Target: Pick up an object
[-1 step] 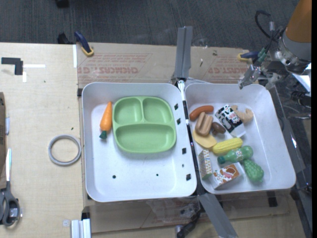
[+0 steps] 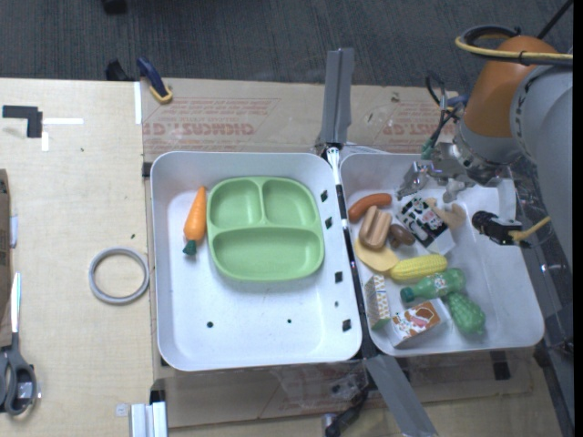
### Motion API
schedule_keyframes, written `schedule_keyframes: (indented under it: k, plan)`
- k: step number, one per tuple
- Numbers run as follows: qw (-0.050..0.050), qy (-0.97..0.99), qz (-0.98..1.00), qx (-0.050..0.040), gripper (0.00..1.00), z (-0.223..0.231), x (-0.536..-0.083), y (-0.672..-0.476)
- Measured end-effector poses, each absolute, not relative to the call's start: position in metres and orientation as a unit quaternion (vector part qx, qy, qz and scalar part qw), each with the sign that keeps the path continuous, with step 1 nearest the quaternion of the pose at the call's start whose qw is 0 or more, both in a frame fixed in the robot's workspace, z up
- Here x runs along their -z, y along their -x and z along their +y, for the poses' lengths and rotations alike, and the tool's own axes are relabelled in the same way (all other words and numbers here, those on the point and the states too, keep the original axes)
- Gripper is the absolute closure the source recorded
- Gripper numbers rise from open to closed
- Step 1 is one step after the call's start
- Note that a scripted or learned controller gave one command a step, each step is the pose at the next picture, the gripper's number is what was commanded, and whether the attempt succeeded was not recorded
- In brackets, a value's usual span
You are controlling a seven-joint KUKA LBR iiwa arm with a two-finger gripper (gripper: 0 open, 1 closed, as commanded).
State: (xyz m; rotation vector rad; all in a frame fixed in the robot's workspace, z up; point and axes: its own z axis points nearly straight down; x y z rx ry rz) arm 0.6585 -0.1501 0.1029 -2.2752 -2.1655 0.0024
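My gripper (image 2: 417, 180) hangs over the back of the right bin (image 2: 510, 271), just above a black-and-white patterned box (image 2: 421, 218). Nothing shows held in it. Close by lie a red sausage (image 2: 368, 205), a hot dog bun (image 2: 374, 228) and a small brown piece (image 2: 401, 236). Nearer the front sit a yellow corn cob (image 2: 417, 267), a green bottle (image 2: 433, 287), a green pickle (image 2: 466, 315) and two small cartons (image 2: 378, 300) (image 2: 419, 324). In the left bin (image 2: 246, 326) a green divided plate (image 2: 266, 226) lies with an orange carrot (image 2: 194, 217) beside it.
The grey arm with its orange band (image 2: 501, 89) comes in over the right bin's back right corner, trailing cables (image 2: 501, 228). On the bench to the left are a grey tape ring (image 2: 118, 274), scissors (image 2: 14, 376) and a blue clamp (image 2: 155, 80).
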Motion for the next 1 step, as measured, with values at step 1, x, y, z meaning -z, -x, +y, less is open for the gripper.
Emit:
schedule_keyframes:
  k: [1]
  plan:
    - [-0.001, 0.723, -0.691, -0.0001, 0.0, -0.1297, -0.0929, -0.6306]
